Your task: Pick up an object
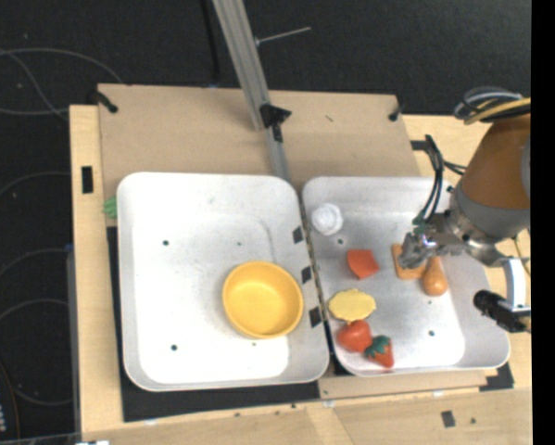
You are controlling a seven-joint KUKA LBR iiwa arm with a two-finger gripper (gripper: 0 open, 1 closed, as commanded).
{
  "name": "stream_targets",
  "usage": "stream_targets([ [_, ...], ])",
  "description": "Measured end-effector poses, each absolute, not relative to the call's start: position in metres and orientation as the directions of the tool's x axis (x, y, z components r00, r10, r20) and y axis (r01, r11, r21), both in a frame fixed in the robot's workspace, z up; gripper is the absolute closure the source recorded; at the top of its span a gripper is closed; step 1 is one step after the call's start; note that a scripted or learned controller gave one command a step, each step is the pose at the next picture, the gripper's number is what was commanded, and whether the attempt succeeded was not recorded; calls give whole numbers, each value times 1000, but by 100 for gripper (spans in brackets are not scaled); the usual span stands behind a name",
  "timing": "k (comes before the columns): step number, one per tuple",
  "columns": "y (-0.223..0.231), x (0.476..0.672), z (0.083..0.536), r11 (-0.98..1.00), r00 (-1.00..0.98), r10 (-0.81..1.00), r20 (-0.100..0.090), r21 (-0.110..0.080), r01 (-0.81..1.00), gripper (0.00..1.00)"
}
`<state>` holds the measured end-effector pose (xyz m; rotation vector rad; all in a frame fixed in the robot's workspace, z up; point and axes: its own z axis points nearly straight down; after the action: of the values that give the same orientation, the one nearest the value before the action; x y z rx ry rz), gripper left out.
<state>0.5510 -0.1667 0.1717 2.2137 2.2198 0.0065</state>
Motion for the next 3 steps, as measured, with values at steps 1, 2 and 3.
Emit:
stream_targets([
  [1, -177, 556, 221, 3, -3, 1000, -2, 7, 1000, 100],
  [2, -171, 550, 272, 5, -5, 1000, -2, 8, 1000, 100],
  [3, -117, 547, 277, 8, -8, 1000, 1, 2, 1000, 100],
])
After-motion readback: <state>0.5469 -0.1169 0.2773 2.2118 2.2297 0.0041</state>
